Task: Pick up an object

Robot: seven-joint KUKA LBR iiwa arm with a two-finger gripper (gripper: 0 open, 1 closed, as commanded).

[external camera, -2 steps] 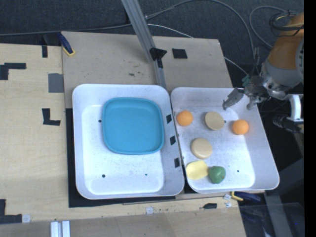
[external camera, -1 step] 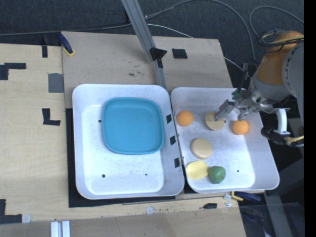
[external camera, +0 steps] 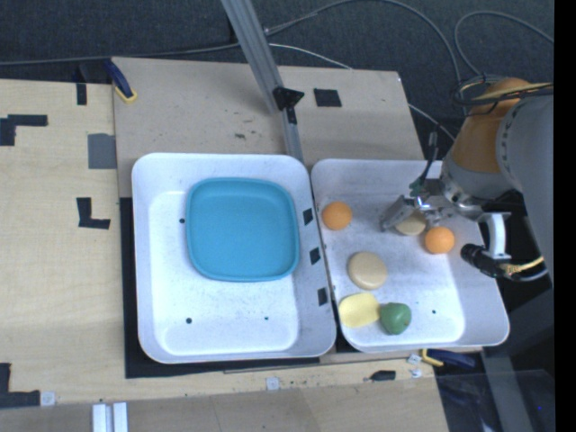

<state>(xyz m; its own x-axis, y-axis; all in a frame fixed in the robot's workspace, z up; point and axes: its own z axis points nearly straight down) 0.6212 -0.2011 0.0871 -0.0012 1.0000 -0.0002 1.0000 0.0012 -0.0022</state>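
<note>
The gripper (external camera: 407,216) is down in the right bin (external camera: 468,327), toward that bin's far right part, and its metal fingers (external camera: 394,214) look spread, straddling a small pale beige piece (external camera: 411,227) that lies under them; whether the pads touch it I cannot tell, and it is not lifted. Just beside it, toward the bin's right edge, sits an orange ball (external camera: 439,240). A second orange ball (external camera: 337,216) rests near the bin's left wall, a tan round object (external camera: 367,270) lies near the middle, and a yellow object (external camera: 358,310) and a green object (external camera: 394,318) sit touching or nearly so along the near edge. The left bin (external camera: 162,268) carries a blue plate (external camera: 242,229). I judge the step to be the grasp itself: the arm is lowered over a target but nothing is secured. The next move calls for closing squarely on the beige piece without nudging the neighbouring ball, then rising straight up.
</note>
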